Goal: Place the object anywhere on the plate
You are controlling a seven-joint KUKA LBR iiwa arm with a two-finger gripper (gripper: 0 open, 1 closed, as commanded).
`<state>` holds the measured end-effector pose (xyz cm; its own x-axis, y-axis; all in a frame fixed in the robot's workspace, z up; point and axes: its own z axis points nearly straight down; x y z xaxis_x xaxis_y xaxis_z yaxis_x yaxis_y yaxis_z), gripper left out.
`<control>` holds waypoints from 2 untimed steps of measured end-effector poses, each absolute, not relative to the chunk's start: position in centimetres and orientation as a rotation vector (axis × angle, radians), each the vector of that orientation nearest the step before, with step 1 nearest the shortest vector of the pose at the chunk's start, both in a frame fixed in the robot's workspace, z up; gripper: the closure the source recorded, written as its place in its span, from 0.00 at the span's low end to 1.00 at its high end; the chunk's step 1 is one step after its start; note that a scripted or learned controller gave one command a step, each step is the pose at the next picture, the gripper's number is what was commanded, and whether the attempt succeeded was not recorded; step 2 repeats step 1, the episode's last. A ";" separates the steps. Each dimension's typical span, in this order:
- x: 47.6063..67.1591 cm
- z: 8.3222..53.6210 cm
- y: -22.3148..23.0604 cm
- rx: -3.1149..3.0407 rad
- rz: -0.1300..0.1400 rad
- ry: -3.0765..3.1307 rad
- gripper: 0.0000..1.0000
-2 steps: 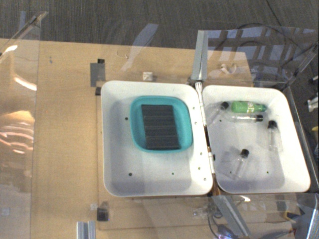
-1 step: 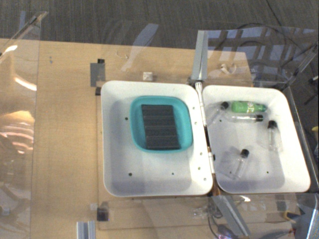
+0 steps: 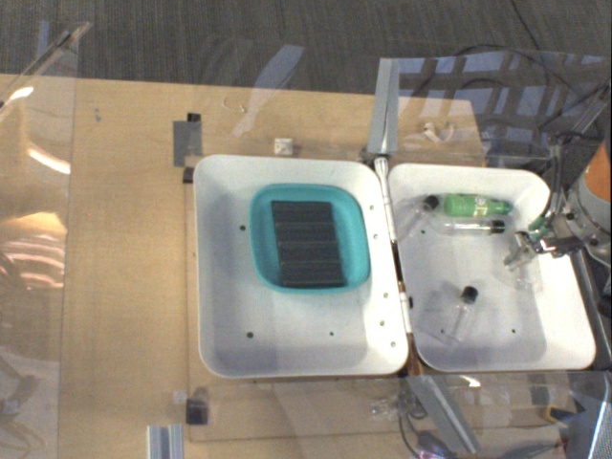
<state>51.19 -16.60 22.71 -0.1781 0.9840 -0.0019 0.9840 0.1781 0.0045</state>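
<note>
Two bottles in right bin [image 3: 574, 352]: green bottle [image 3: 473, 206] near far wall, clear bottle [image 3: 457, 316] mid-floor. Claw [image 3: 532, 244] at right rim, grip state unreadable. Risk: slipping off round plastic, clipping bin wall. Teal plate [image 3: 356, 247] in left bin [image 3: 220, 333], wide open.

Two white bins: the left bin [image 3: 225, 352] and the right bin [image 3: 564, 352]. One teal plate [image 3: 356, 247], located in the left bin. Three bottles in the right bin: one green bottle [image 3: 475, 205] and two clear bottles [image 3: 459, 312] [image 3: 454, 226], each with a dark cap.
</note>
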 end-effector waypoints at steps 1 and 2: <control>51.2 22.7 -16.6 2.011 0.004 2.407 0.00; 51.2 22.7 -16.6 2.011 0.004 2.407 0.00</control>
